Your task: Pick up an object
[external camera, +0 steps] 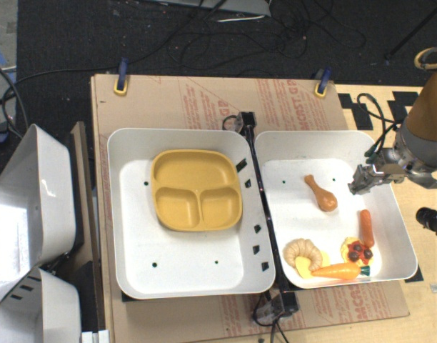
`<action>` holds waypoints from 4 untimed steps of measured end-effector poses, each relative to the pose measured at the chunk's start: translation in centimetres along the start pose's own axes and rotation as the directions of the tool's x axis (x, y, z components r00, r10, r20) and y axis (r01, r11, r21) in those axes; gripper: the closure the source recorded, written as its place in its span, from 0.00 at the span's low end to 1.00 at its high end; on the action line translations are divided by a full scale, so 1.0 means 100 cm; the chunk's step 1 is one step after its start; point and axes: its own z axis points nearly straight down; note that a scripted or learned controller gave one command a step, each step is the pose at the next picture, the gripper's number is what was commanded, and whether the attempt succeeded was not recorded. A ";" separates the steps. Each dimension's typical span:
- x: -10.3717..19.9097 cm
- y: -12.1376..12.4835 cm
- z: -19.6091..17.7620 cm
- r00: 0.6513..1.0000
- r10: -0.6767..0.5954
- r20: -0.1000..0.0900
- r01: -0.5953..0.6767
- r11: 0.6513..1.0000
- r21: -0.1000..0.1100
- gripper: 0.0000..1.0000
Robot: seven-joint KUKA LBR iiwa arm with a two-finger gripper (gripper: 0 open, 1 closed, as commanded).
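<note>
The toy drumstick lay in the middle of the right bin, thin end toward the bin's far left corner, fat end toward its near right. The tool hung by the right wall. It could slip off the round end.

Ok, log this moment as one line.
hand: above right bin, near its right edge | holding: nothing seen | nearest: drumstick | left bin: yellow plate
</note>
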 end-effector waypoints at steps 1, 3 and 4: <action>0.052 0.008 -0.013 1.000 -0.005 -0.001 0.005 1.000 -0.001 1.00; 0.165 0.036 -0.006 1.000 -0.005 -0.001 0.005 1.000 0.001 1.00; 0.217 0.040 -0.001 1.000 -0.005 -0.001 0.005 1.000 0.001 1.00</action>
